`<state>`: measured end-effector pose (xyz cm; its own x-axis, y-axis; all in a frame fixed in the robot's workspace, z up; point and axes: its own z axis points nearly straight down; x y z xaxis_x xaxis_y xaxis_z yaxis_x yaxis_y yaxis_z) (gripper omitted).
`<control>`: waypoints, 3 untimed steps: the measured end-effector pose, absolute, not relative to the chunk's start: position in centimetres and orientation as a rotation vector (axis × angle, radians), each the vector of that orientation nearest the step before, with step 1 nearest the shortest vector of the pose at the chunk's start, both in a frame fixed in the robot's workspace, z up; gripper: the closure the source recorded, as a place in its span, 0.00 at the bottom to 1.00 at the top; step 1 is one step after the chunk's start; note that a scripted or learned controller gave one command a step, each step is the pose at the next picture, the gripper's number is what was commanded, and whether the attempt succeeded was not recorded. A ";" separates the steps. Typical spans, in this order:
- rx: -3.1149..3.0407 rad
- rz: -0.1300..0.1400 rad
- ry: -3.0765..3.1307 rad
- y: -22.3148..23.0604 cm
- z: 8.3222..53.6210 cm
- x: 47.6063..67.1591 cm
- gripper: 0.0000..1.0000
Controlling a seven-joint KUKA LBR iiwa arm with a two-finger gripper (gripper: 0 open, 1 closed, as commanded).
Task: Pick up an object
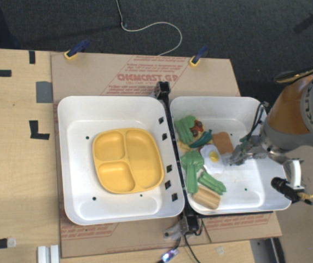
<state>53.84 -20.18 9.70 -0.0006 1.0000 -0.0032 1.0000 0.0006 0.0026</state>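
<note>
The right bin (255, 109) holds a heap of toy food along its left side. At the top lies a green leafy piece (185, 126) with a red bit (198, 127), and under it a yellow piece (199, 142). A brown slice (222, 143) and a fried egg (212, 158) sit near the middle. Lower down are green pieces (191, 167), (212, 183) and a tan bread piece (206, 199). My gripper (237, 158) hangs low in the right bin, just right of the egg and below the brown slice. Nothing is seen in its grasp.
The left bin (74, 114) holds a yellow divided plate (128, 160). A black divider (170, 141) runs between the bins. The arm's orange band (288, 108) and grey wrist cover the right bin's right edge. A white cable (145, 26) lies beyond the cardboard.
</note>
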 end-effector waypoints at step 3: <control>2.218 0.002 2.222 -18.8 22.6 54.3 1.00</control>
